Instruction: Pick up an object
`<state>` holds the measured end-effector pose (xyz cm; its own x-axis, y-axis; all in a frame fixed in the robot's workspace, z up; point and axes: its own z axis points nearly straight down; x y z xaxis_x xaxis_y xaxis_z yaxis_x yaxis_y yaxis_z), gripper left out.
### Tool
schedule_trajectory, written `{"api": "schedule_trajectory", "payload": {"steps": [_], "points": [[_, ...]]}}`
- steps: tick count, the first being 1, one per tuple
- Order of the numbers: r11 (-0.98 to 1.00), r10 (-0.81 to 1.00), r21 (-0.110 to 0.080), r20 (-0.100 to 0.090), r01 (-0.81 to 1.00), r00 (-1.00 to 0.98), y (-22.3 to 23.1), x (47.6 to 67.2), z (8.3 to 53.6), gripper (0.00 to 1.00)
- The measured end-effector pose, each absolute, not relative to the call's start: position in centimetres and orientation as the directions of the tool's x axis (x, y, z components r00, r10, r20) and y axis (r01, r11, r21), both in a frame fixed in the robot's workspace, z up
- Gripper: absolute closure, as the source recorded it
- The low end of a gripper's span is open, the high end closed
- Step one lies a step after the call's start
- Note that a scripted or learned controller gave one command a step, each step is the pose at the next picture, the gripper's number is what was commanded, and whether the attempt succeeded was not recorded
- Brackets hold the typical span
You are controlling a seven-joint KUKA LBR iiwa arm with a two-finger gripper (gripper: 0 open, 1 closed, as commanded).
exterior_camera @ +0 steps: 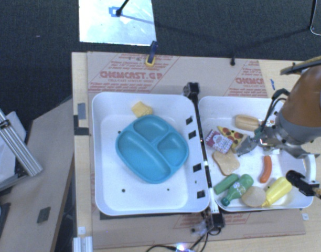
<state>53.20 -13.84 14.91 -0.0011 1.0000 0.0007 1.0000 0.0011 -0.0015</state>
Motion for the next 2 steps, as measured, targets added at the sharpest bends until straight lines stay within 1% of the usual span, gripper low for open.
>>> {"api": "schedule_trajectory", "payload": {"steps": [1, 2], "points": [[0.001, 1.000, 0.000, 0.001, 1.000, -0.001, -13.85, 52.72, 8.89, 0.00], [0.001, 1.000, 0.003, 0.001, 1.000, -0.001, -13.88, 52.89, 8.71, 0.00]]}}
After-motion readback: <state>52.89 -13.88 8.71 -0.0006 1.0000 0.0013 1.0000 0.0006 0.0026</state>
